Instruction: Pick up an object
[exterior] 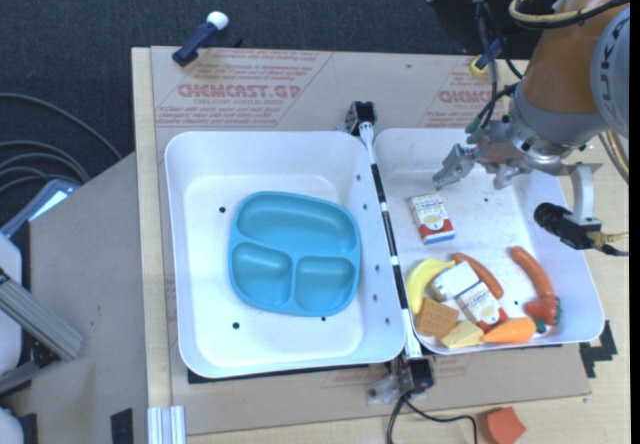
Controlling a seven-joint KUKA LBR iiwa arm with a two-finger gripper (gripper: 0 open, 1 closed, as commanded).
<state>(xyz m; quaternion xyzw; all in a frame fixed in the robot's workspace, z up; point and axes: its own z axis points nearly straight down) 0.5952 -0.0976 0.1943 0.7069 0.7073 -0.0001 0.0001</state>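
The grey two-finger gripper (478,162) hangs with fingers spread and nothing between them, over the right white bin's (590,277) upper part. The nearest pick, a small white-and-red carton (432,216), lies just below-left of it, long axis running roughly up-down the frame.

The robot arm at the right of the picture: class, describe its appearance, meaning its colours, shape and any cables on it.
The arm has a rounded grey body with a broad orange band above the wrist. Thin black, yellow and blue cables loop around it. At its end sits a small grey metal gripper. A black cylindrical part hangs beside it.
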